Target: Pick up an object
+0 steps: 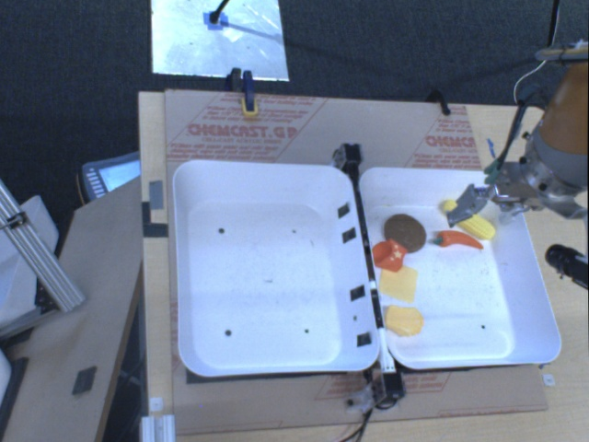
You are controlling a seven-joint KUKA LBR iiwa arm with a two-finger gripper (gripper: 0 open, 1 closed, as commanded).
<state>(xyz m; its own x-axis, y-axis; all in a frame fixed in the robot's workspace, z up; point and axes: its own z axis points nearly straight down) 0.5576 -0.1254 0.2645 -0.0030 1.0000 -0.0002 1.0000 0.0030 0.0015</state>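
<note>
Fingers [471,201] hang low over the yellow corn-like piece [476,226] at the far right of the right bin [529,339]; whether they're wide or narrow I can't tell from this angle, and nothing visibly sits between them. Near to far in that bin: yellow chip [404,320], pale yellow square [399,284], red piece [389,255], brown disc [405,232], orange pepper [457,239]. I'd guess all 6 cluster toward the divider bc they were dropped there. Left bin [198,343] on the counter [276,122] isn't my target.
</note>
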